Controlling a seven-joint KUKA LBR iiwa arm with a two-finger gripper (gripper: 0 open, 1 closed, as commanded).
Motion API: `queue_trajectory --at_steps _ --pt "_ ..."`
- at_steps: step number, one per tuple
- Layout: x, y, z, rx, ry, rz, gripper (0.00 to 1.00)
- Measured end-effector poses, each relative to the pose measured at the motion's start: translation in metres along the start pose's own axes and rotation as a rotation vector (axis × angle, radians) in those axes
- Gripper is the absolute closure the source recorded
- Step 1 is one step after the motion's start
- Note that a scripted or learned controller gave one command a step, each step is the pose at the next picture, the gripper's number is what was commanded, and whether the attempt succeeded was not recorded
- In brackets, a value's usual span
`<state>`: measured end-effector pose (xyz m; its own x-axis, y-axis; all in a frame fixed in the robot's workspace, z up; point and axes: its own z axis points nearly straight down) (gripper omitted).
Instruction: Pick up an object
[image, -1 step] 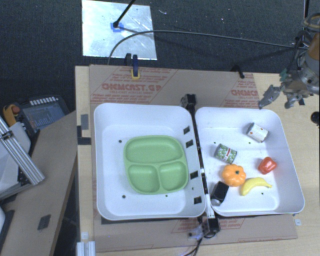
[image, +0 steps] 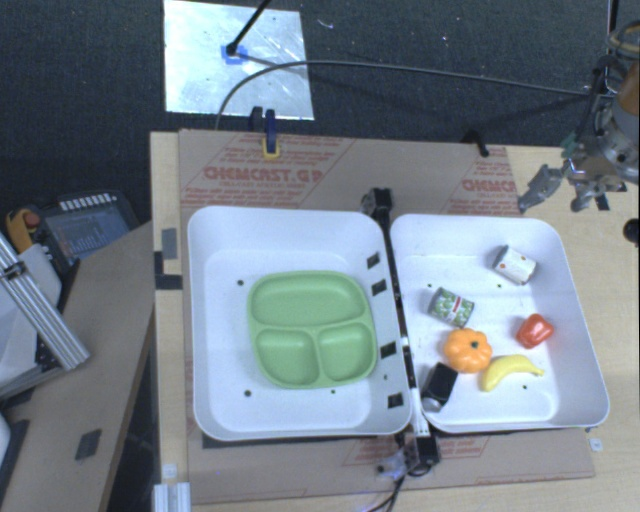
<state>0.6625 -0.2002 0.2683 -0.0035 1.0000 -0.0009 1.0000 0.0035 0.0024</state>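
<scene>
The right bin (image: 570, 400) holds a small white box (image: 514, 264), a green-labelled can (image: 451, 306) lying on its side, a red pepper (image: 535, 330), an orange pumpkin (image: 467, 350), a yellow banana (image: 510, 371) and a black block (image: 439, 383). My gripper (image: 564, 194) hangs above the bench just beyond the right bin's far right corner, well apart from every object. Its two fingers are spread apart with nothing between them.
The left bin (image: 215, 400) holds a green divided plate (image: 308, 329). A black hinge strip (image: 392, 310) runs between the bins. A yellow clamp (image: 270, 135) sits at the bench's far edge. Equipment stands on a side table (image: 80, 330) to the left.
</scene>
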Motion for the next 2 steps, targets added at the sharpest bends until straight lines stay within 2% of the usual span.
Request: queue_trajectory --at_steps 1,2 --pt "0.000 -0.005 0.042 0.003 0.000 0.002 0.00" --pt "0.002 -0.005 0.105 0.004 0.001 0.002 0.00"
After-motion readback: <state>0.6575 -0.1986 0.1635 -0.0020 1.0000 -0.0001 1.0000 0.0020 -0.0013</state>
